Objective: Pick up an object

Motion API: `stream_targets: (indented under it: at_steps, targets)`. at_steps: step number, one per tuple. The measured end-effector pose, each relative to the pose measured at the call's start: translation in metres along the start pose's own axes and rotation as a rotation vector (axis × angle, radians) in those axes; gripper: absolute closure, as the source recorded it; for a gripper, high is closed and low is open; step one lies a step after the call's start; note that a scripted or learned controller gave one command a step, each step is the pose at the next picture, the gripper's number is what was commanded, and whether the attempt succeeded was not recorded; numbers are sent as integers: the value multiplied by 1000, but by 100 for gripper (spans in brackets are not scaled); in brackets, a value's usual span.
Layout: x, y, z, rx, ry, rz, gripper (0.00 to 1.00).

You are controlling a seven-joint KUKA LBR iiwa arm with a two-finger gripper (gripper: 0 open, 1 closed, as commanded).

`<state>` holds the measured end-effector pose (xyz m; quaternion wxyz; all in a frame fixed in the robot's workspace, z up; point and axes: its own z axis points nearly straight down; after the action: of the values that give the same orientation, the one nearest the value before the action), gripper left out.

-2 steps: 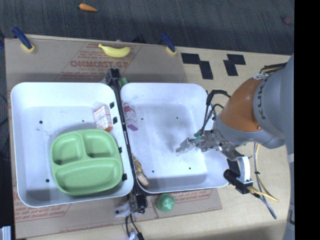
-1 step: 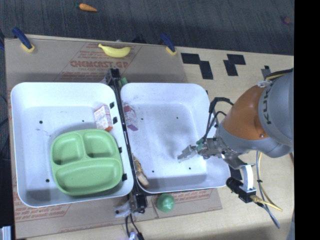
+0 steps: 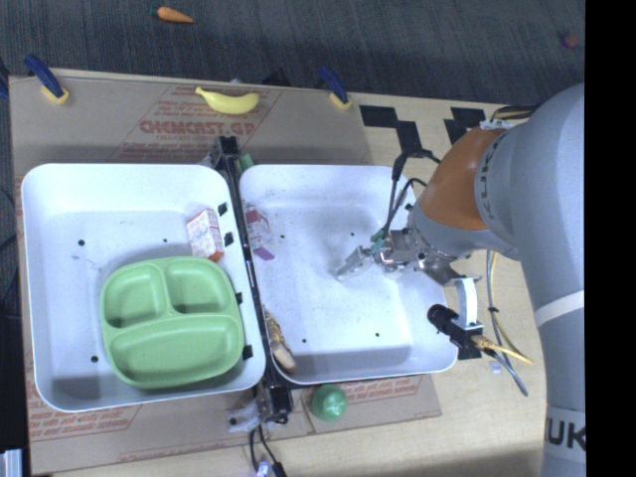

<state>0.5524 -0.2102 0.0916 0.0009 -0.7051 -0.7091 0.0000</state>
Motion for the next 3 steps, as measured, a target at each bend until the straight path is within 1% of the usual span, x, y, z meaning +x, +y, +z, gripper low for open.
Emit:
stream_targets:
  at_steps: [1, 2, 3]
  targets:
    - [0, 0, -10, 1, 0, -4, 100]
    - [-1, -76, -43, 1, -1, 1, 100]
    - [0, -76, 0, 1, 0, -1, 100]
